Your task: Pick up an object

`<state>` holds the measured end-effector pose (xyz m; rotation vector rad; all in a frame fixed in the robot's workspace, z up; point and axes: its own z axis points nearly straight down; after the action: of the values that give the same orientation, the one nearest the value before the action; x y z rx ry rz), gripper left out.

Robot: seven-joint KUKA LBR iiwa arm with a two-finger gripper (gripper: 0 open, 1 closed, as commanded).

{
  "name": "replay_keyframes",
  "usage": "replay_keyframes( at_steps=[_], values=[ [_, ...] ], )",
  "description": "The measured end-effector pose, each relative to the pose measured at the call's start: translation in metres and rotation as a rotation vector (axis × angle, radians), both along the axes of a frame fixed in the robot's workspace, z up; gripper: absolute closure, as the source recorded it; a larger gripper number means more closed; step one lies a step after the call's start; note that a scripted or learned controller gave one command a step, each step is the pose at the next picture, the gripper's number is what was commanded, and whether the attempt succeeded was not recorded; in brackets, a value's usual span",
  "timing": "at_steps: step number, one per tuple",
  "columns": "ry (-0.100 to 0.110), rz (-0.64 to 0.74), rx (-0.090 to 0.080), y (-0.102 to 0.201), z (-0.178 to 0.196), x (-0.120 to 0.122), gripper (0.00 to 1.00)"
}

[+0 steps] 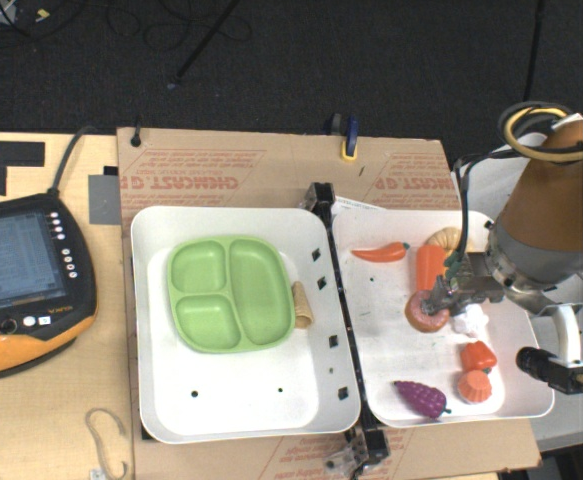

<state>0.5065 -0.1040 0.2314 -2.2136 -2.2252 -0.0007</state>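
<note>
My gripper (449, 294) reaches in from the right and sits low in the right bin (381, 388), over a cluster of toy food. Right under and beside it lie an orange carrot (429, 265), a round reddish piece (426, 315) and something white (469, 320). A red chili pepper (379, 253) lies to the left of the gripper. Nearer the front are a red-orange piece (478, 355), an orange piece (473, 386) and a purple grape bunch (421, 398). A tan rounded piece (445, 238) peeks out behind the carrot.
The left bin (171, 388) holds a green divided plate (230, 294) with a small tan object (302, 304) at its right edge. A black divider (333, 308) runs between the bins. A teach pendant (21, 278) lies on the bench at far left.
</note>
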Motion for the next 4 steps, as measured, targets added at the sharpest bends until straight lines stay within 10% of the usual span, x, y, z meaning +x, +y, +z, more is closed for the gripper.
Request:
replay_keyframes(
  at_steps=[4],
  values=[
    [0.001,-0.003,-0.001,0.166,0.005,0.064,1.0]
  ],
)
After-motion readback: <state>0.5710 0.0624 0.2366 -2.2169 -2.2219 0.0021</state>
